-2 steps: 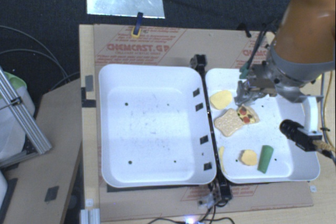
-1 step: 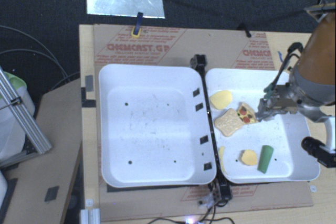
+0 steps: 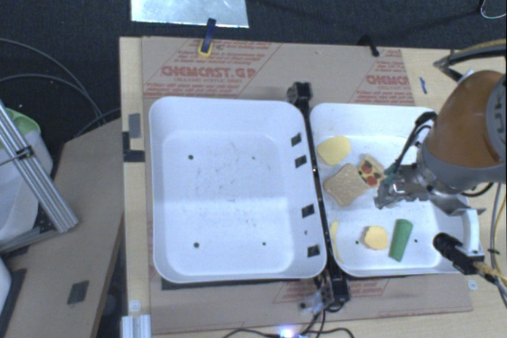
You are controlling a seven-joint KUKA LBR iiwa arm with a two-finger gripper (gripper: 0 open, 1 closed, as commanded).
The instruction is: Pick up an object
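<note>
On a cardboard-topped bench [image 3: 261, 67] over dark carpet, two white bins sit side by side: the left bin [image 3: 230, 115] with nothing to grasp in it, the right bin [image 3: 372, 116] holding everything you could go for.

Camera view: your arm [image 3: 475, 134] reaches in from the right, its orange band hanging over the right bin's far side. The gripper [image 3: 390, 192] hovers low in the middle of that bin, and whether it is spread or pinched you cannot tell from this slant.

The nearest candidates lie just to the gripper's left. A tan slice [image 3: 344, 183] rests flat beside the divider, and a small piece with red spots [image 3: 369, 170] sits touching the slice's right edge, just up and left of the gripper. A yellow round [image 3: 334, 149] lies above them, nearer the bin's back wall. Toward the front, a yellow lump [image 3: 375, 237] and a green stick [image 3: 401, 239] sit close together below the gripper; the stick's long axis runs roughly front to back, tilted slightly.

Your shortest move looks to be a small shift left and back onto the spotted piece. The stick, by contrast, would ask for a pull toward the front wall and a grasp across its narrow width.
</note>
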